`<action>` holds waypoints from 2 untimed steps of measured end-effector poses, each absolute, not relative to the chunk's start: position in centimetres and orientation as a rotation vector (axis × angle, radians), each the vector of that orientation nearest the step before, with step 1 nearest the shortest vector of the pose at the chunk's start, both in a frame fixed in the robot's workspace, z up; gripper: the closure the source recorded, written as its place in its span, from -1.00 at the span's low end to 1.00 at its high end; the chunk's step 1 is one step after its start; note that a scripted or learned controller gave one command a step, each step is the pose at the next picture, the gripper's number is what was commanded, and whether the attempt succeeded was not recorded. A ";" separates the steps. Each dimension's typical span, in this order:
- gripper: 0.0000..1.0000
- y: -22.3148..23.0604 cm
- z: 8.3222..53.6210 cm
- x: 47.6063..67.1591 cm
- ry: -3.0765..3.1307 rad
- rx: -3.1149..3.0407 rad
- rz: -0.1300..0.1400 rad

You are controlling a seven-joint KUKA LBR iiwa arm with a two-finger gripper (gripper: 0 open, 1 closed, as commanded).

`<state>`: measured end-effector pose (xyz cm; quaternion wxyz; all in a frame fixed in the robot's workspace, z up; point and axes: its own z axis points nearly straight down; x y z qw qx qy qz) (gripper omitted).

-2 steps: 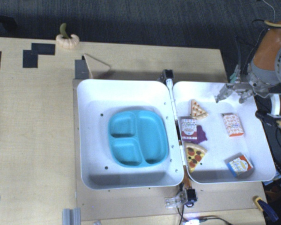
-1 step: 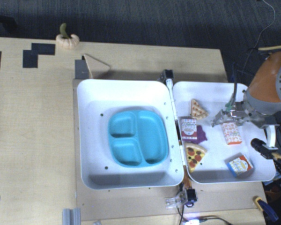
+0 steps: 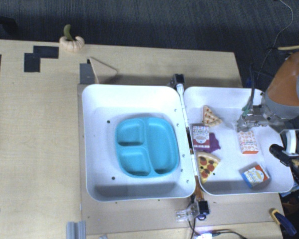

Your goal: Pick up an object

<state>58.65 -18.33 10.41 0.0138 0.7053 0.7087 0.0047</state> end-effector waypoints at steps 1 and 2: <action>1.00 -19.5 11.0 67.0 2.225 2.211 0.005; -1.00 -19.5 11.0 67.0 2.226 2.211 0.004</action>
